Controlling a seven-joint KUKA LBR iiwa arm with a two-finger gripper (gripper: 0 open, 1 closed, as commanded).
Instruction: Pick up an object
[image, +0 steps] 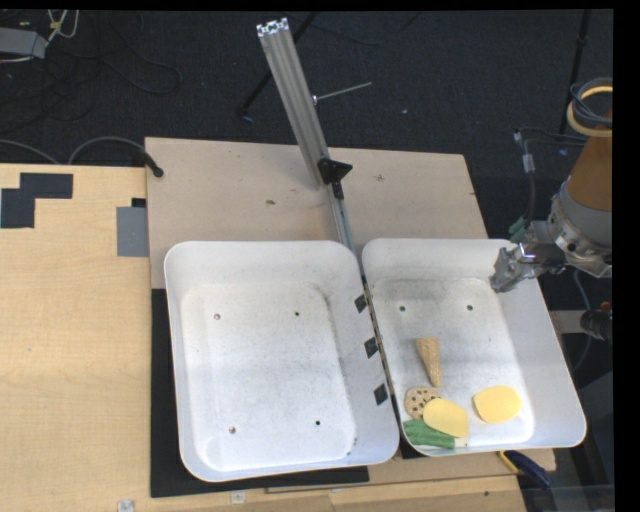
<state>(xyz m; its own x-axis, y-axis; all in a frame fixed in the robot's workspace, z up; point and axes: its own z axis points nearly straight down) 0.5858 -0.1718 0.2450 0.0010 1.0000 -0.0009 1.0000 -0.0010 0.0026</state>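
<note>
No readable text, labels, brands, numbers or signs appear on anything here.

Two bins sit side by side on the table (420, 180). The right bin (530, 340) holds four items in its near part: a cone (428, 358) behind a round biscuit (417, 401), and two flat pieces (446, 416) (496, 404) to the right. The claw (503, 266) hangs above this bin's far right rim.

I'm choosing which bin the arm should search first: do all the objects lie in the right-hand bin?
Yes: the cone, two yellow pieces, round cracker and green piece all lie in the right bin.
</note>
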